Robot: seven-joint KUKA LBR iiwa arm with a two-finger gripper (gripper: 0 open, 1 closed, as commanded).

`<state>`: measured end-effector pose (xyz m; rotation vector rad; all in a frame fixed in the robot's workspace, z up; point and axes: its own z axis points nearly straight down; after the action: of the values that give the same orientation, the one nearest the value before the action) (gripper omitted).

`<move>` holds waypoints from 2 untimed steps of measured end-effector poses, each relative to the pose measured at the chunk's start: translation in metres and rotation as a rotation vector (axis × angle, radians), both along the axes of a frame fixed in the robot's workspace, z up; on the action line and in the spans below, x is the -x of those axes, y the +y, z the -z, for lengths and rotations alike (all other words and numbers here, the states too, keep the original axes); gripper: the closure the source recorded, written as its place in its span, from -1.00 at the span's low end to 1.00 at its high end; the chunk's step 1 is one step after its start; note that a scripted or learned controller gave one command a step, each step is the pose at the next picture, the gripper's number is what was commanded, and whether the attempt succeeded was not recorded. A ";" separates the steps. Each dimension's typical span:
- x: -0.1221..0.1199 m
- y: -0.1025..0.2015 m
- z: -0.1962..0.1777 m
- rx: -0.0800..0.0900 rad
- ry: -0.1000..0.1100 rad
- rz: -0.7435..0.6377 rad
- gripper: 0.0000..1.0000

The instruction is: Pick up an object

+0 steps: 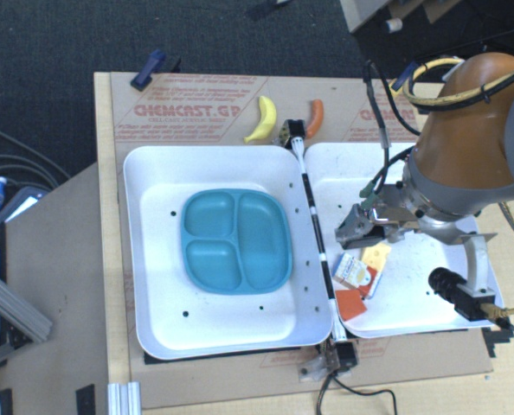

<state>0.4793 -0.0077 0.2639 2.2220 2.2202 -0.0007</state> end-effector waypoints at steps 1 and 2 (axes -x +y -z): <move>0.000 0.062 0.011 -0.001 0.004 -0.002 1.00; -0.054 0.009 -0.020 0.000 -0.001 0.000 1.00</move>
<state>0.5328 0.0012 0.2843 2.2213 2.2202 0.0004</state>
